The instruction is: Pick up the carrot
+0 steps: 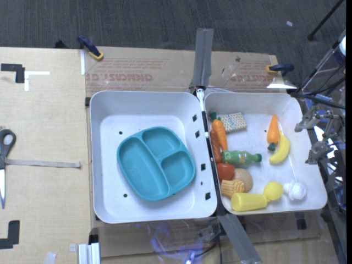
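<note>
one carrot (219, 133) lies lengthwise, running near-far.

The scissors (4, 164) are cut off by the left edge.

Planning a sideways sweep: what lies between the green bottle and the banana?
In the camera view, bare white bin floor lies between the bottle and banana.

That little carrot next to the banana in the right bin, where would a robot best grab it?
Probably across the middle of the carrot, coming straight down from above. It lies flat on the floor of the right bin, long and thin, pointing roughly away from the camera, so pinching its narrow sides looks easiest. The banana sits close to its lower end, so gripping nearer the upper half gives more room.
</note>
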`<act>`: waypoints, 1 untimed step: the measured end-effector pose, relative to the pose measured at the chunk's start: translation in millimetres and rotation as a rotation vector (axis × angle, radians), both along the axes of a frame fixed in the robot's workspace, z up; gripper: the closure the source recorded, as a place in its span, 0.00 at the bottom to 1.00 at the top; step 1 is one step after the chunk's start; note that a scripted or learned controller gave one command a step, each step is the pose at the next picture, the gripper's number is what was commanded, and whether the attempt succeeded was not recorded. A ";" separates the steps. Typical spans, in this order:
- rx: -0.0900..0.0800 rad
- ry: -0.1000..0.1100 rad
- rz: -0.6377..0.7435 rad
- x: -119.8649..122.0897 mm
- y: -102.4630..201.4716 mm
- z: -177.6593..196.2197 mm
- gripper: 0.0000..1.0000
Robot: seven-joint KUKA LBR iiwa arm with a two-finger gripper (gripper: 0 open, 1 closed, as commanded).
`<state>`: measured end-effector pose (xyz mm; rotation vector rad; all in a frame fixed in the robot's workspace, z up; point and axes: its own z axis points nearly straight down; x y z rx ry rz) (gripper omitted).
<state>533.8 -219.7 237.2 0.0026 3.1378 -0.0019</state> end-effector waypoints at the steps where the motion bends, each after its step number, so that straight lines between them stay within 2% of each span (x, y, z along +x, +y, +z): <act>1: -0.003 -0.007 0.156 14.4 -2.0 -130.7 0.00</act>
